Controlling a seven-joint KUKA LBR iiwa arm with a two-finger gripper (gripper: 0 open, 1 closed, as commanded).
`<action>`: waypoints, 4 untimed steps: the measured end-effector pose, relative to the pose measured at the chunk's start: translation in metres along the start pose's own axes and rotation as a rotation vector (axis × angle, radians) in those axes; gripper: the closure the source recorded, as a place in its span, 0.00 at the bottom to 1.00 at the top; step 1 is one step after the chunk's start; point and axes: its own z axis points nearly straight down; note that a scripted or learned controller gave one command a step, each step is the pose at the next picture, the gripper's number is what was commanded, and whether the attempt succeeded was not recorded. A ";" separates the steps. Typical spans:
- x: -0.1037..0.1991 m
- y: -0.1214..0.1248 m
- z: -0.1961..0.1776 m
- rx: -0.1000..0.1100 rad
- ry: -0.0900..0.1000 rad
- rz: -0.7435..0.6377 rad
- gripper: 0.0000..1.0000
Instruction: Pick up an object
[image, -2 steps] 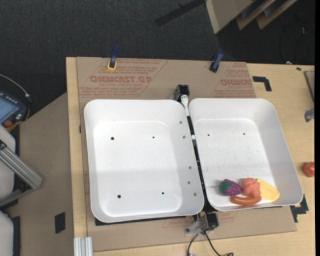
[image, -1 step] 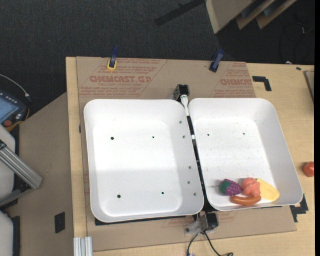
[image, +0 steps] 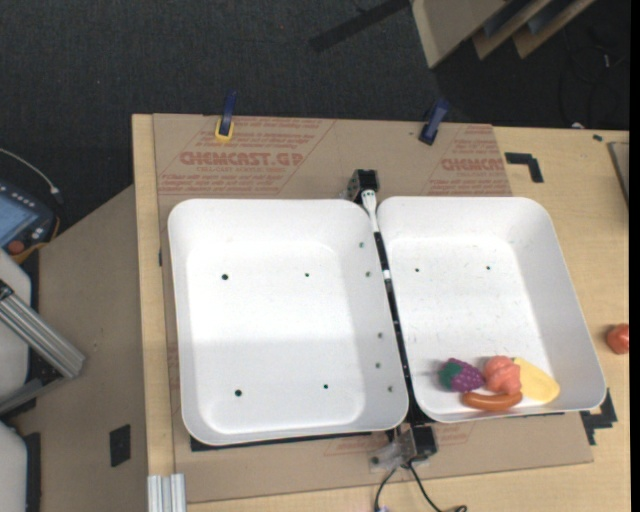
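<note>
Closest to the front edge, a black clip (image: 412, 443) with a thin wire sits at the spot where the two bins meet.

Just past it is the front corner of the white bin on the right side of the view (image: 470, 290). All the toys lie there in a small pile. There is a bunch of purple grapes (image: 461, 375). Next to it is a round orange-red toy (image: 503, 373), and they touch. A yellow piece (image: 540, 384) lies on the other side of the orange-red toy, close to the bin's front wall. A curved orange sausage (image: 491, 401) lies in front of them, right by the rim. These are the things for me to pick up. None of them is lifted; they all rest on the bin floor.

I cannot tell if my hand is open or closed.

The white bin on the left side of the view (image: 270, 310) sits right beside the first one, and their rims touch. It has a few small dark dots on its floor.

A small orange thing (image: 619, 339) lies out on the bench, apart from the bins, at the right edge.

Both bins rest on a brown cardboard sheet (image: 300, 150) with red letters. Farther back, another black clip (image: 363, 184) sits between the bins. At the far edge of the cardboard are two blue clamps, one with a yellow bit (image: 227, 120) and one plain (image: 434, 121).

Beyond that the floor (image: 150, 50) is dark.
</note>
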 end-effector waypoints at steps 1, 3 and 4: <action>0.048 0.013 0.106 0.020 0.008 -0.004 1.00; 0.139 0.030 0.197 0.005 0.005 -0.005 1.00; 0.188 0.066 0.218 0.006 0.005 -0.005 1.00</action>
